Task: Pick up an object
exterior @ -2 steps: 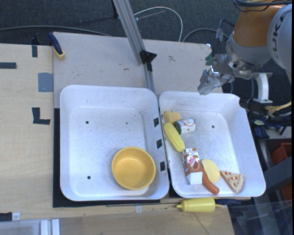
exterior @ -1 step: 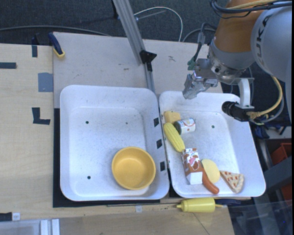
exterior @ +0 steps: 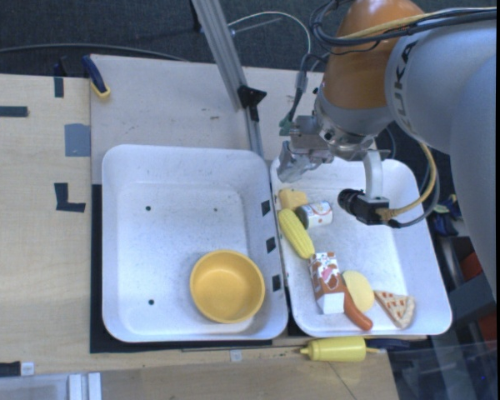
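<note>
My gripper [exterior: 292, 167] hangs over the far left corner of the right bin [exterior: 417, 248], just above a small yellow piece [exterior: 292, 197]. Below that lie a corn cob [exterior: 296, 232] and a small white carton [exterior: 318, 214]. Further toward the front sit a red and white box [exterior: 325, 282], a yellow round piece [exterior: 358, 290], a sausage [exterior: 357, 313] and a waffle slice [exterior: 395, 308]. Nothing is visible between the fingers.
The left bin [exterior: 150, 182] holds a yellow bowl [exterior: 227, 286]. A yellow mustard bottle [exterior: 337, 350] lies on the bench in front of the right bin. A grey metal pole [exterior: 225, 48] slants up behind the bins. The arm's orange band [exterior: 367, 40] looms over the right bin's far side.
</note>
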Tool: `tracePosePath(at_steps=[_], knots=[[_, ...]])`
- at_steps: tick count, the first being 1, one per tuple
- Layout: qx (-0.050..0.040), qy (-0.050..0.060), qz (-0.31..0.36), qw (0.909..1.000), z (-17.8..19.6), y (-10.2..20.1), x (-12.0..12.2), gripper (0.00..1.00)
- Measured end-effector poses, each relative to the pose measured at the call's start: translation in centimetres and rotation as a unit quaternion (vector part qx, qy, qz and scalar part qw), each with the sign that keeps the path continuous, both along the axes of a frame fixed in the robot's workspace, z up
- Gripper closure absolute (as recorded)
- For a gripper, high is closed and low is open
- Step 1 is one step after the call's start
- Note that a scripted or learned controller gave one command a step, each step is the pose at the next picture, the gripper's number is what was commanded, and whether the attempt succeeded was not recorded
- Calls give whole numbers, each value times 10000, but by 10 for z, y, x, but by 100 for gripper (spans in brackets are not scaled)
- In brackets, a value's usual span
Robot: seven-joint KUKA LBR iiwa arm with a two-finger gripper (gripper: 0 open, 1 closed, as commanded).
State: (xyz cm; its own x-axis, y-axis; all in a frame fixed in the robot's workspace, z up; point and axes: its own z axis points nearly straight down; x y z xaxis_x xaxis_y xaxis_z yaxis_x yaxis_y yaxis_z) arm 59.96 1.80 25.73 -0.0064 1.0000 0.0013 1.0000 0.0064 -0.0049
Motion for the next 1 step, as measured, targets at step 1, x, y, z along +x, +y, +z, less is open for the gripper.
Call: tracePosePath(at_steps=[1], knots=[[-2, 1, -1, 10000, -24, 52, -7, 100]])
